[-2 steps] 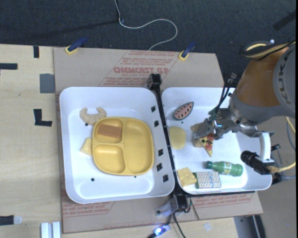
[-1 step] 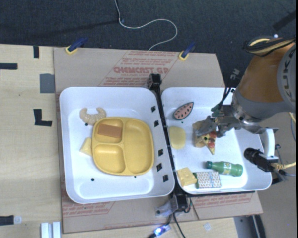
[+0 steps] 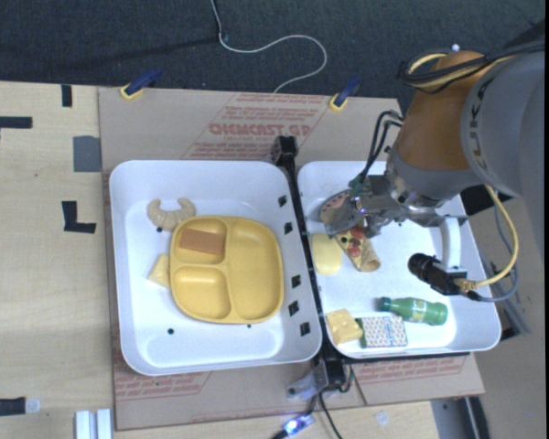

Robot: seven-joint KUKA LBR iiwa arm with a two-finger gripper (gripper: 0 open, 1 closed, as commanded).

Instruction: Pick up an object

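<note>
Hovering at the upper left of the right bin, the claw sits low over a cluster of small things; whether it is apart or together I cannot tell. Just below it lies a patterned cone-shaped toy, probably light stiff plastic, best pinched across its narrow body. Touching that toy's left side is a pale yellow lump, smooth and likely slippery. A green bottle lies well apart, lower right.
</note>
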